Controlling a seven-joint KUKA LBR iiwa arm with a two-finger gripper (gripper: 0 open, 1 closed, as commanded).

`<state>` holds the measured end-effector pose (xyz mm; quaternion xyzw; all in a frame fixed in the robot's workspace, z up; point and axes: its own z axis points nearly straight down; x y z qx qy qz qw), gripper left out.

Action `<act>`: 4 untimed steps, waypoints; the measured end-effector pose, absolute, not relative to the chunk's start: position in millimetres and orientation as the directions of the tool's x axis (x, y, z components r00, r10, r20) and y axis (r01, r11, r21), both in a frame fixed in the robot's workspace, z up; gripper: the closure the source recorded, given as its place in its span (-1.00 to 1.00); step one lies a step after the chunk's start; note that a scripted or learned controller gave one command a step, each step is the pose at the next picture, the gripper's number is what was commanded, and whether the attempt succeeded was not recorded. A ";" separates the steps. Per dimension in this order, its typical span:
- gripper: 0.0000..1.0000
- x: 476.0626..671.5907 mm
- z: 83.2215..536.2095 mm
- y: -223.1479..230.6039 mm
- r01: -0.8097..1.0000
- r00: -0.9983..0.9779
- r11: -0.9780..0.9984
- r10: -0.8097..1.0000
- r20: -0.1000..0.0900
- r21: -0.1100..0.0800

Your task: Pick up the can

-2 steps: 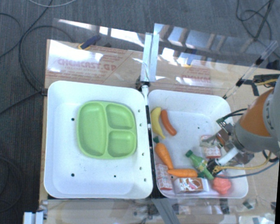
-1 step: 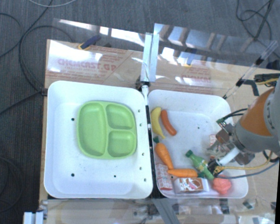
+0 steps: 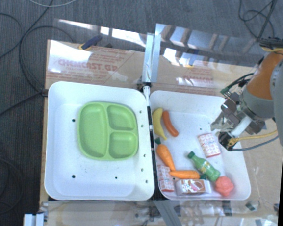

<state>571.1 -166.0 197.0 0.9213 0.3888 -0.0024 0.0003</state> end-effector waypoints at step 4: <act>1.00 514.9 104.4 -148.7 0.985 0.170 -0.170 0.985 0.001 -0.005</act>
